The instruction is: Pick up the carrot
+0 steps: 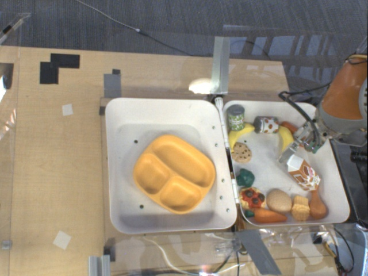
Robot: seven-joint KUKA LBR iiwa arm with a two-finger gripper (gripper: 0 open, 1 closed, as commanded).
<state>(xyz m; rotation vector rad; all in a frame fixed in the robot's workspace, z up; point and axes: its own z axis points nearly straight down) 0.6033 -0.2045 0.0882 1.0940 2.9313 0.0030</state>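
Camera view: two white bins sat side by side on the bench. The left bin (pixel 115 154) held a yellow divided plate (pixel 174 172) near its middle. The right bin (pixel 339 194) carried a clutter of toy foods.

The carrot (pixel 269 215) lay flat along the lower edge of the right bin, at lower centre-right of the frame, just below a tan potato-like piece (pixel 279 200) and beside a small pizza slice (pixel 252 198). A corn piece (pixel 300 207) and a drumstick (pixel 317 204) lay to its right.

The arm entered from the right edge, its orange band at upper right. The gripper (pixel 293 152) hung over the upper middle of the right bin, close to a banana (pixel 285 137) and just above a small carton (pixel 303 175), well apart from the carrot. Whether it stood wide or narrow could not be told; nothing was seen held in it.

A green can (pixel 236 118), a second can lying on its side (pixel 266 125) and a cookie (pixel 241 152) occupied the bin's upper left.
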